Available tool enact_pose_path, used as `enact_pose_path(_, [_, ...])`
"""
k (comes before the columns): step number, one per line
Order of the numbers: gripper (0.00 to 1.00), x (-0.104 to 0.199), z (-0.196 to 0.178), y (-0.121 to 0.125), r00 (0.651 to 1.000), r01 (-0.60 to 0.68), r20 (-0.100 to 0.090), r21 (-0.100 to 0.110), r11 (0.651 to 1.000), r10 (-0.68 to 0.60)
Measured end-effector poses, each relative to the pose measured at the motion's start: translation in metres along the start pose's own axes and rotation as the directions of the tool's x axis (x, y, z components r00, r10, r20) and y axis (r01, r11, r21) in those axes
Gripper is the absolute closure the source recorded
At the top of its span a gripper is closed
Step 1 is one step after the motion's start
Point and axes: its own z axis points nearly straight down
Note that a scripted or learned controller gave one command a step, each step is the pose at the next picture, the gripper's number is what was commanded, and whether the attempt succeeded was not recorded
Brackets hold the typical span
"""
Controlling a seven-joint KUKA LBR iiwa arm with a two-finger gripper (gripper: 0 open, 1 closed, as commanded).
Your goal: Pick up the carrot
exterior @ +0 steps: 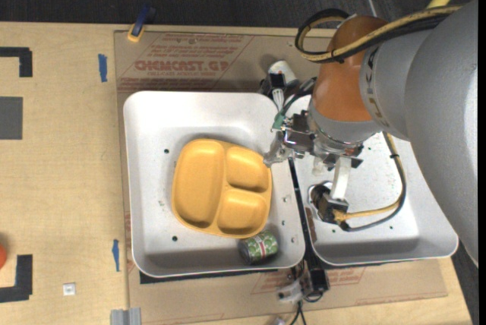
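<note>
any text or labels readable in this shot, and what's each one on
"CHEMCAST GP", roughly, in red print on the brown cardboard sheet behind the left bin; the letters are blurred, so the reading is uncertain.
Smaller red lines above and below it on the cardboard: too small to read.
Label on the small green can at the left bin's near edge: too blurred to read.

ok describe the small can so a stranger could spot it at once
Find the left white bin, which holds a big yellow divided plate. Just off the plate's lower right edge, by the bin's near rim, lies the can: small, green and white, on its side.
</note>
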Motion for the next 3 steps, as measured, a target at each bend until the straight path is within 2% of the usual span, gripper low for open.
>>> enact_pose_path(1, [0.00, 0.025, 0.057, -0.025, 0.999, 0.051, -0.003, -0.023, 0.998, -0.051])
enact_pose_path(2, [0.00, 0.026, 0.059, -0.021, 0.996, 0.092, -0.001, -0.018, 0.996, -0.093])
enact_pose_path(3, [0.00, 0.030, 0.061, -0.012, 0.997, 0.072, -0.001, -0.007, 0.997, -0.072])
